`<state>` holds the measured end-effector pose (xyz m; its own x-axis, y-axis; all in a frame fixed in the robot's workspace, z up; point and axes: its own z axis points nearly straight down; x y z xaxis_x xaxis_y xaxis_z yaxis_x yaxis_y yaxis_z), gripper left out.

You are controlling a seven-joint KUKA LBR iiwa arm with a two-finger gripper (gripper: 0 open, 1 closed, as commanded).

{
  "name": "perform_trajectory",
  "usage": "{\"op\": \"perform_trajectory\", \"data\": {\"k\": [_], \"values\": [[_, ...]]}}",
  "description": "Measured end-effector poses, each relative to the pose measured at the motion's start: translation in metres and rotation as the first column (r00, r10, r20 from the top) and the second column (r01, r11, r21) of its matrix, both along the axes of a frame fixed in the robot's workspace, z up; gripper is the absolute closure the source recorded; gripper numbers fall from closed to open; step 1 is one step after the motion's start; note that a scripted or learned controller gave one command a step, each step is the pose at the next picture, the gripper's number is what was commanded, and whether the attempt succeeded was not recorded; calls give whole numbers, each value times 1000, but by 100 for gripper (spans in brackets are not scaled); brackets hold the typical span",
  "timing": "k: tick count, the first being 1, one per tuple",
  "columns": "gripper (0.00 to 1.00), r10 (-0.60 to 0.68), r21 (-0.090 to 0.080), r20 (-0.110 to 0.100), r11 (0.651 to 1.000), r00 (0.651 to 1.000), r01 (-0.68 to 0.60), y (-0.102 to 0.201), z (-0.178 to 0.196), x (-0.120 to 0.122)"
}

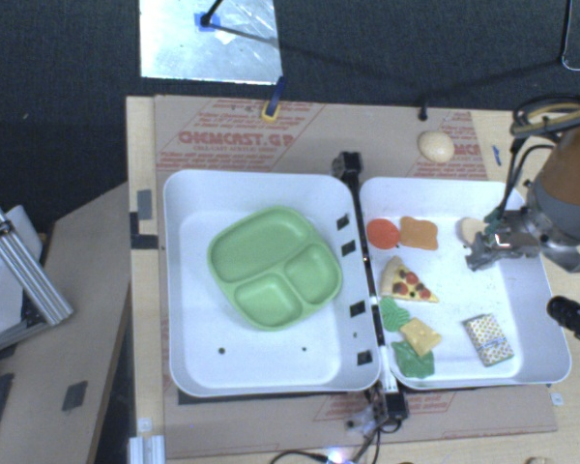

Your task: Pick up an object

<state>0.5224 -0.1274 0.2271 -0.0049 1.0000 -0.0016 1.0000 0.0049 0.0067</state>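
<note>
Lettuce (pixel 413 361) at right bin (pixel 551 351) near edge, cheese (pixel 420 335) on top, hiding part. Cracker (pixel 488 339) to right. Pizza slice (pixel 408 282) mid-bin; tomato (pixel 383 232) and toast (pixel 419 233) touching, far side. Claw (pixel 483 251) low over bin's right part, beside pale item (pixel 470 228) partly hidden behind it; claw state cannot tell. Arm (pixel 567 191) cut off at frame edge. Green tray (pixel 275 268) in left bin (pixel 188 356). Egg (pixel 436 146) on tabletop (pixel 367 129) beyond bins.
</note>
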Motion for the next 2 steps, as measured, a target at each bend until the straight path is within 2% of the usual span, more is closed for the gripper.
{"op": "perform_trajectory", "data": {"k": [1, 2], "values": [[100, 5, 4, -5, 1000, 1000, -5, 53, -10, -1], [100, 6, 4, -4, 1000, 1000, -6, 107, 3, -6]]}}
